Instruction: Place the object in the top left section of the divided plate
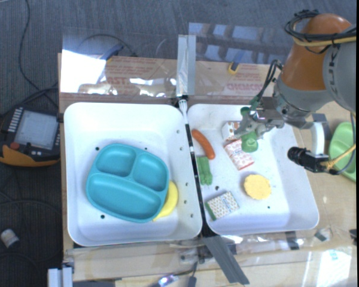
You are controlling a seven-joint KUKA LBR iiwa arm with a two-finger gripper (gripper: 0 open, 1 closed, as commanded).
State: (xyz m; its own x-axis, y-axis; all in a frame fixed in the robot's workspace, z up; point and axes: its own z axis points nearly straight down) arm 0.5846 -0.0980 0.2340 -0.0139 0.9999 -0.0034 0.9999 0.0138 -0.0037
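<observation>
- The plate (127, 182) is blue-green.
- The two bins (78, 136) are white.
- The carrot (203, 144) is orange.
- The round cookie (257, 186) is yellow.
- The banana (170, 201) is yellow.
- The pepper (204, 171) is green.
- The small box (239, 153) is red and white.
- The packet (222, 204) is green with a checked pattern.
- The arm (314, 46) is grey with an orange band.

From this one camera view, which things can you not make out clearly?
- Two-finger gripper: finger state lost in clutter over the right white bin.
- Small green object under it: held or lying, cannot tell.
- Yellow object: mostly hidden by the teal divided plate.
- Red-and-white packet: print too small to read.
</observation>
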